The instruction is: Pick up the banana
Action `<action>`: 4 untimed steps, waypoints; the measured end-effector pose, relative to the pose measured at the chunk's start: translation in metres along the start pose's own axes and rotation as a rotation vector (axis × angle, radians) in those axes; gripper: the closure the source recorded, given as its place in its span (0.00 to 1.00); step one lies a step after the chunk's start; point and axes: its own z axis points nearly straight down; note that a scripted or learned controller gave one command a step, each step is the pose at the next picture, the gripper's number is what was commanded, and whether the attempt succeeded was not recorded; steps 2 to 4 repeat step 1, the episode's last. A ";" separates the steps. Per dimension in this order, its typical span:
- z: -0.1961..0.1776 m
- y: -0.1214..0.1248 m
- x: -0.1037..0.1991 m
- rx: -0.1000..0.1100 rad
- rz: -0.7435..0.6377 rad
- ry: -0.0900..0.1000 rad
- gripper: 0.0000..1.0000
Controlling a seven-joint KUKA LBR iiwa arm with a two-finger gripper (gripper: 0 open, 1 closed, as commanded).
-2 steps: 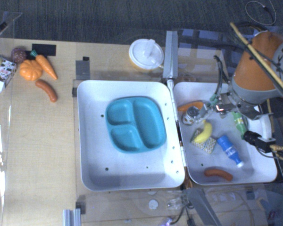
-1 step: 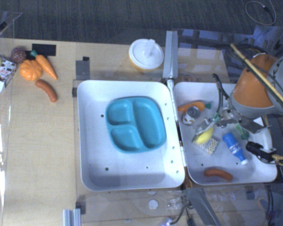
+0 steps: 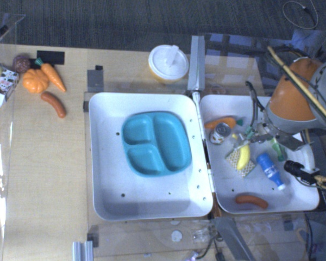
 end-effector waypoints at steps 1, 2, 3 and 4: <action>-0.074 0.050 0.057 0.019 0.037 0.004 1.00; -0.074 0.050 0.057 0.019 0.037 0.004 1.00; -0.074 0.050 0.057 0.019 0.037 0.004 1.00; -0.074 0.050 0.057 0.019 0.037 0.004 1.00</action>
